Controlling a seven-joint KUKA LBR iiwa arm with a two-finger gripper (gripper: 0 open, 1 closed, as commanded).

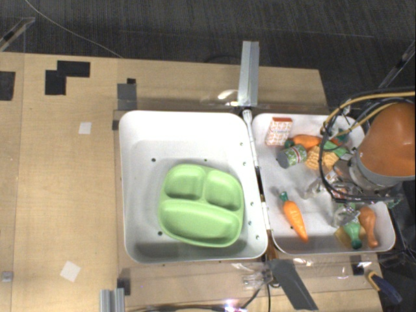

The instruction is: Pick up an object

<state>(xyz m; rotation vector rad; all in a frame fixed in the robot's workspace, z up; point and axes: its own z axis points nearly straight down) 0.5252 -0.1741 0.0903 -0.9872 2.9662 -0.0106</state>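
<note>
Wooden bench (pixel 58 194) before dark floor (pixel 195 12), perhaps carpet.

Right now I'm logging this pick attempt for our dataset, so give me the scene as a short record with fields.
left bin: holds a green divided plate, lying flat
right bin: holds the toy items
carrot: lies loose near the right bin's left side, apart from the arm
small can: on its side near the far end
patterned card: at the far left corner
arm: over the right bin's right half, cables around it
gripper: low over the bin floor; finger state unclear
</note>
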